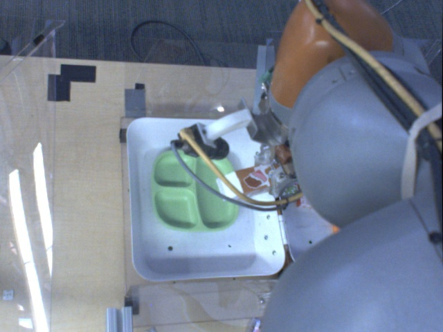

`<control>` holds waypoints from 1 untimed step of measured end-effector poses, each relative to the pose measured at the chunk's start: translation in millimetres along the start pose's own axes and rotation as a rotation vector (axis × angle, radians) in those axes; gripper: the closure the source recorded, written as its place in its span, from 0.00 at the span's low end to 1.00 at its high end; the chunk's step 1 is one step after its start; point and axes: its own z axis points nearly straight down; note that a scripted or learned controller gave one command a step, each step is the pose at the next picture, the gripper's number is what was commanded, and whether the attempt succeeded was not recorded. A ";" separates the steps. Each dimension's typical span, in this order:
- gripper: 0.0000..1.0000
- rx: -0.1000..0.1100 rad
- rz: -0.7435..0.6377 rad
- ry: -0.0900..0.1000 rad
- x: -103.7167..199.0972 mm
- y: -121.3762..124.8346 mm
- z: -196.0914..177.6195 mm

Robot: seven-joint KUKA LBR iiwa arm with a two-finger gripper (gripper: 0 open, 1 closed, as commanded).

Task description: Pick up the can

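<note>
Arm (360, 151) looms over the bin (149, 254), blocking the right side; green tray (187, 196) inside; pincer state: cannot tell.

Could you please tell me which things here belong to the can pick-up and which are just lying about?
For the job: arm; red-labelled item beside the arm, possibly the can, partly hidden.
Lying about: green divided tray; white bin holding it.

Robot lab: bench (76, 185), acrylic guard (31, 54).
</note>
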 end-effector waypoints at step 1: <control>1.00 -0.003 -0.003 0.000 1.4 0.8 -8.9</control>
